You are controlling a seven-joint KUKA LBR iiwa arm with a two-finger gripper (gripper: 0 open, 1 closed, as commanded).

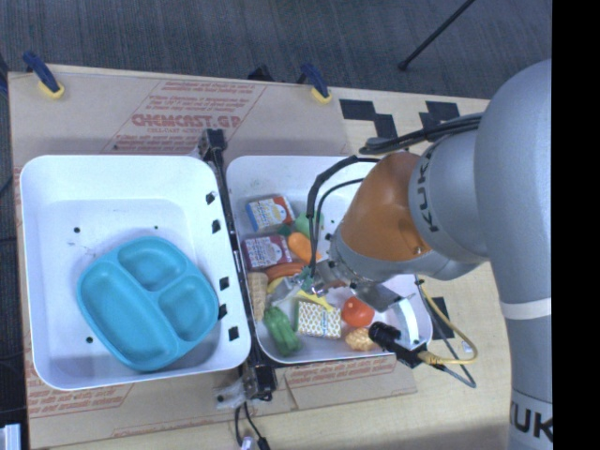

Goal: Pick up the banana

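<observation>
Blue divided plate (148, 300) lies in the left bin (37, 251). Right bin (246, 172) holds packets, a green vegetable (280, 330), a checkered packet (319, 320) and a tomato (356, 311). A yellow sliver, likely the banana (317, 298), lies mid-bin just under the gripper (323, 275), whose grip I cannot tell, hidden beneath the arm (441, 214)

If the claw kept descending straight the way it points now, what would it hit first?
Probably the yellow banana lying amid the toy food in the right bin, directly below the claw; depth is unclear, so an orange carrot beside it is possible.
</observation>
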